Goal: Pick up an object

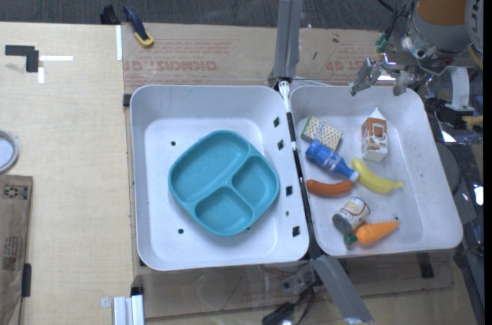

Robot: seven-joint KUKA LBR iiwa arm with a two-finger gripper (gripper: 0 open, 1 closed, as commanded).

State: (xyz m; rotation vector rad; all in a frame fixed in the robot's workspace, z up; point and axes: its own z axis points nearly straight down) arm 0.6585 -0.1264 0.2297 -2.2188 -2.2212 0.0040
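My gripper (380, 82) hangs over the back rim of the right bin (430, 162), open, with nothing between its fingers. Below it in the bin lie a small white and orange carton (374, 137), a patterned box (321, 133), a blue bottle (330, 160), a yellow banana (377, 177), a red-orange sausage (329, 187), a tin can (350, 213) and an orange carrot (375, 232). The carton is the closest of these to the gripper, a short way in front of it.
The left bin (154, 162) holds a teal divided plate (224, 182). A grey upright post (288, 39) stands behind the join of the two bins. A blue and yellow clamp (137, 27) lies at the bench's back left.
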